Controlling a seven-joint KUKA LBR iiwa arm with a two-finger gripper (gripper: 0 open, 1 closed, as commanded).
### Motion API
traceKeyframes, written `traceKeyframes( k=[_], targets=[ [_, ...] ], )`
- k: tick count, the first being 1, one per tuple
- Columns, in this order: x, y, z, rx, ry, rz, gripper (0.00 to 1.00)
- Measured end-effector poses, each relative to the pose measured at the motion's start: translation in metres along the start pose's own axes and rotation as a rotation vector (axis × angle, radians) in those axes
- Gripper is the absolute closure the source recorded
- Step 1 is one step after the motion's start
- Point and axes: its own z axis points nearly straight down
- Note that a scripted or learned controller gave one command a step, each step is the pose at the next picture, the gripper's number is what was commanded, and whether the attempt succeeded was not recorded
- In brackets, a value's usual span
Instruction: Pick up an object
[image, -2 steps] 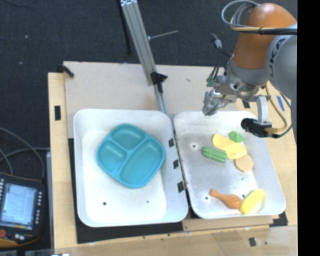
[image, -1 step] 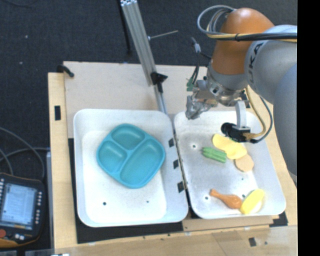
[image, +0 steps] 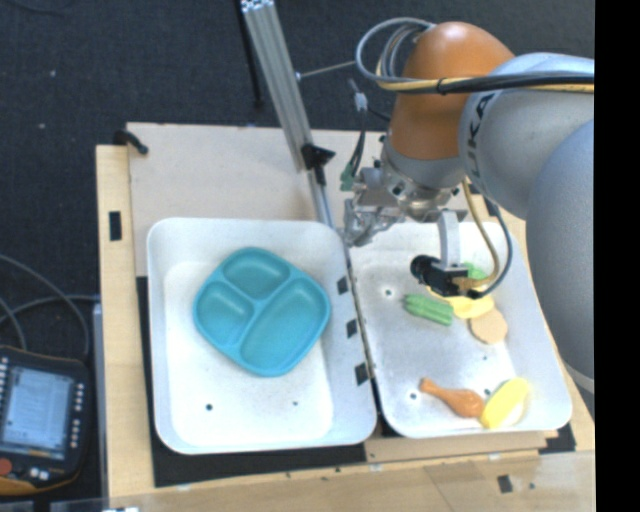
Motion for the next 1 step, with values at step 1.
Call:
traceKeyframes(
  k=[1],
  targets=[
    [0.0613,-0.0084,0.0063,0.001,0.0,-0.001,1.0]
  ],
)
